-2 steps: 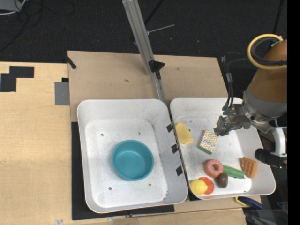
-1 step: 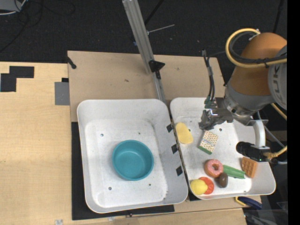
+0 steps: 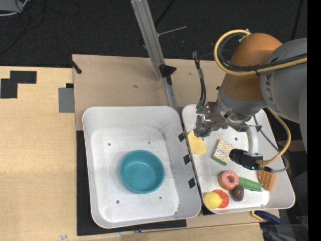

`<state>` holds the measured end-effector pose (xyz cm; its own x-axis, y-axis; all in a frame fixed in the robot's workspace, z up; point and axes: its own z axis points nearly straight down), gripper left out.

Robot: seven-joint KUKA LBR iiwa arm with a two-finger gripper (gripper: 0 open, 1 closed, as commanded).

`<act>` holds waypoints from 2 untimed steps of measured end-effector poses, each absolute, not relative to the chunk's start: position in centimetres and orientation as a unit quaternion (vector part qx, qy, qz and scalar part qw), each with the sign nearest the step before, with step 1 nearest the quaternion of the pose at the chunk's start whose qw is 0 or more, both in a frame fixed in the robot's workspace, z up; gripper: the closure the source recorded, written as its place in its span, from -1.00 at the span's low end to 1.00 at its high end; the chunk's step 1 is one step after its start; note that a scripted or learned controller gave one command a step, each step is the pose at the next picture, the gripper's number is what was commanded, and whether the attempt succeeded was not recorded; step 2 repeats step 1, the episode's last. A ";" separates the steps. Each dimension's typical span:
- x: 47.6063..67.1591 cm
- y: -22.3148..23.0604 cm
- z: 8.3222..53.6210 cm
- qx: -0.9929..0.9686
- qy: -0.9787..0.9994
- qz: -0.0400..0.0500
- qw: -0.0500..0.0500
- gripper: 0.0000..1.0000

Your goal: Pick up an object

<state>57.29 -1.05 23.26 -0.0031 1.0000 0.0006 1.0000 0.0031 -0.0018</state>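
Note:
My gripper [image 3: 199, 129] hangs over the left side of the right bin [image 3: 281, 197], close to its left wall. Directly below its tip lies a flat yellow piece [image 3: 197, 145]; I cannot make out whether the two touch. A pale checkered block [image 3: 222, 151] lies just to the right of the yellow piece. Nearer the front of this bin are a pink doughnut [image 3: 228, 179], a green pod [image 3: 250, 184], a small brown piece [image 3: 237, 193], an orange waffle piece [image 3: 267, 180] and a red and yellow fruit [image 3: 216, 199].
The left bin [image 3: 100, 129] holds a teal bowl [image 3: 142, 171] near its middle. A slanted metal rail [image 3: 150, 34] rises behind the bins. The arm's orange band [image 3: 251, 59] and grey body cover the right bin's back right part.

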 end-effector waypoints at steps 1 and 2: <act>58.1 4.1 24.1 -0.706 -0.708 0.000 0.000 1.00; 58.1 4.1 24.1 -0.706 -0.708 0.000 0.000 1.00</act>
